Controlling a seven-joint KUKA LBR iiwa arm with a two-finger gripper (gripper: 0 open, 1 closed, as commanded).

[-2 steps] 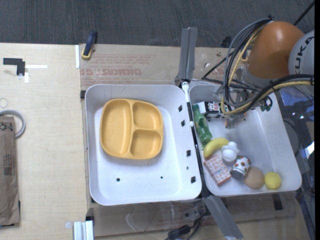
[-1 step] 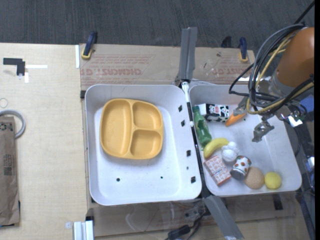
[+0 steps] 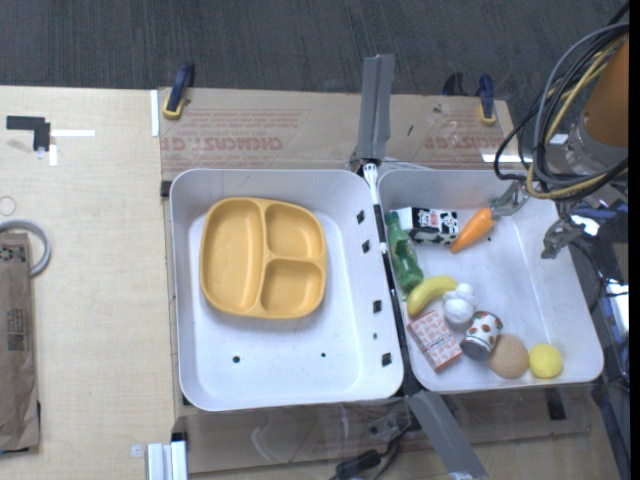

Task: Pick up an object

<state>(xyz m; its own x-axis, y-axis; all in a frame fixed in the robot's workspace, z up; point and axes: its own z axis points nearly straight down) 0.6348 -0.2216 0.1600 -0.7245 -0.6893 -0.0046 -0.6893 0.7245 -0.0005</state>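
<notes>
You've got a pale wood tabletop (image 3: 80,298) carrying two shallow white plastic bins side by side, with brown printed cardboard (image 3: 260,133) behind them held by blue clamps (image 3: 180,88).

Left bin (image 3: 200,368): holds one yellow three-compartment plastic plate (image 3: 264,257), smooth and matte, sitting up and left of centre. Bare white floor runs along the near edge and right wall, so plenty of open room there.

Right bin (image 3: 560,308): things crowd its left half and near edge; the right-hand middle of the floor is bare.

The grey arm with the orange band (image 3: 605,108) comes in at the upper right, cables looped over it. The pincer (image 3: 530,213) sits over the right bin's far right corner. You can see two metal fingers (image 3: 507,199) spread apart with nothing between them.

Candidates to pick, big to small:
- green soft packet (image 3: 404,256), along the left wall
- black-and-white cow-print box (image 3: 435,225), near the far wall
- orange carrot (image 3: 474,229), tilted, just beside the box and near the pincer's left finger
- yellow banana (image 3: 430,292), mid-bin
- red-and-white printed carton (image 3: 434,339), touching the spotted mug (image 3: 481,334)
- tan rounded lump (image 3: 509,355)
- white ball-like figure (image 3: 459,306), just right of the banana
- yellow lemon-like ball (image 3: 546,360), at the near right corner
</notes>
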